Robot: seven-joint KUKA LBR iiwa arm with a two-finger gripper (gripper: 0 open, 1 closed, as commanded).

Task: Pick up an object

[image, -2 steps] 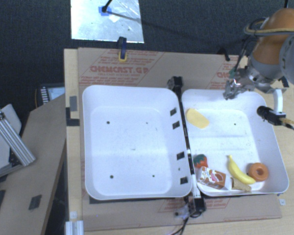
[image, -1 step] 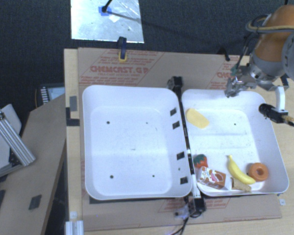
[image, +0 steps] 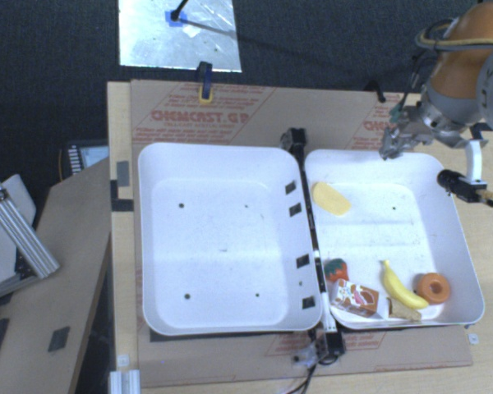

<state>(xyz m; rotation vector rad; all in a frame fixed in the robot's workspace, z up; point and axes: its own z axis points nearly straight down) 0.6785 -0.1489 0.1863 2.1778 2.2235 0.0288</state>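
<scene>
The right bin (image: 444, 220) holds a pale yellow oval piece (image: 332, 198) near its far left corner. Along its front lie a yellow banana (image: 399, 287), an orange ring (image: 433, 287), a red and white packet (image: 357, 299) and a small red and green item (image: 337, 269). My gripper (image: 392, 146) hangs above the far rim of the right bin, well away from all of these. Nothing shows between its fingertips.
The left bin (image: 222, 236) sits beside the right one, joined by a black hinge strip (image: 304, 220). Brown cardboard (image: 230, 113) lies under both. A shiny foil sheet (image: 179, 21) rests at the back left.
</scene>
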